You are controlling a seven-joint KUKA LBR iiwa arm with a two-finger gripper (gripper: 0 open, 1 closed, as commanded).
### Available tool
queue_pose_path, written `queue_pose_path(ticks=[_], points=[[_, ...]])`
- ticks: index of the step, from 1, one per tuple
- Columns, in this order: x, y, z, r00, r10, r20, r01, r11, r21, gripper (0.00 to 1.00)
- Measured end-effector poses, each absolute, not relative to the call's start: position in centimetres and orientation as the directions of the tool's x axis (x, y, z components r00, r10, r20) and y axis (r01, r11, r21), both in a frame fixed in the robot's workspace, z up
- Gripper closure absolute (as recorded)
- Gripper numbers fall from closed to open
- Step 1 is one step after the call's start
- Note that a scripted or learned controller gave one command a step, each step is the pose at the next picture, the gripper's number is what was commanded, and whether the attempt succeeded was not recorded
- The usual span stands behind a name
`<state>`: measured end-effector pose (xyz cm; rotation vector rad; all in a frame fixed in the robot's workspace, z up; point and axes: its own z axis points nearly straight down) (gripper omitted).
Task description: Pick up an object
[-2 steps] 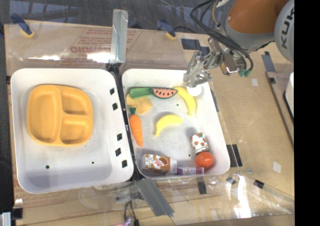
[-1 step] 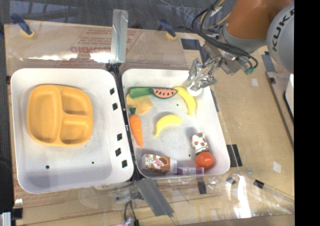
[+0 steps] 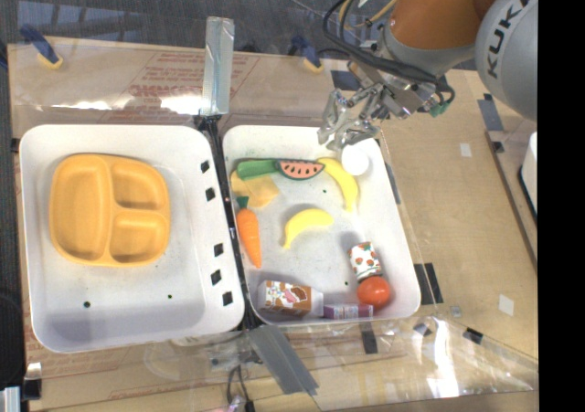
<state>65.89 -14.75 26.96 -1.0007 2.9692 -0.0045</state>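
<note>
Bananas (image 3: 307,223) lie clear; gripper (image 3: 345,127) fingers blur against bin rim (image 3: 302,132).

The grey arm (image 3: 512,17) reaches in from the right, orange band above the wrist; its gripper (image 3: 345,127) points down-left, jaws parted, nothing between them.

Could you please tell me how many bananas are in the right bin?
2. One banana lies near the bin's far right corner, beside the watermelon slice. The other banana lies mid-bin, right of the carrot. None seems hidden.
</note>
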Motion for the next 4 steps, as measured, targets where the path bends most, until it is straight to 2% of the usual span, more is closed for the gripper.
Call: queue_pose_path(ticks=[1,2,3,4], points=[[65.8,-21.0,25.7,-0.454,-0.891,-0.002,-0.891,0.454,-0.005,1.00],[64.8,-10.4,19.0,-0.207,-0.978,-0.002,-0.978,0.207,0.003,1.00],[65.7,-16.0,19.0,0.255,-0.967,-0.001,-0.967,-0.255,-0.002,1.00],[65.0,-18.6,26.4,0.711,-0.704,0.003,-0.704,-0.711,-0.005,1.00]])
